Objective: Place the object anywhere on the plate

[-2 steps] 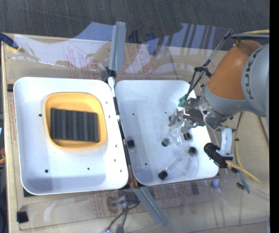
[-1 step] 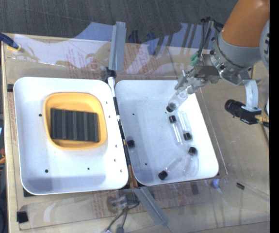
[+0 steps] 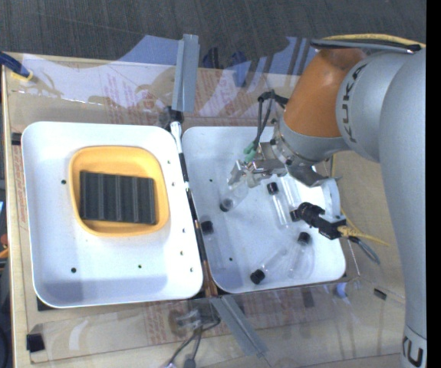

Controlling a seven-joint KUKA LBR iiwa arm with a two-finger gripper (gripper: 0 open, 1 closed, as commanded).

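A yellow plate (image 3: 116,159) with a dark ribbed insert (image 3: 119,198) lies in the left white bin (image 3: 44,228). Several clear tubes with black caps are scattered in the right white bin (image 3: 205,152): one (image 3: 226,202) just below the gripper, one (image 3: 280,202) to its right, and one (image 3: 275,267) near the front rim. The gripper (image 3: 241,175) hangs low over the upper middle of the right bin, close above the tube below it. The glassy tubes blend with its tips, and nothing is plainly seen held.
Loose black caps lie at the right bin's left side (image 3: 206,226) and lower right (image 3: 304,238). The grey and orange arm (image 3: 335,98) covers the right bin's far right corner. A metal divider rail (image 3: 183,75) runs between the bins at the back.
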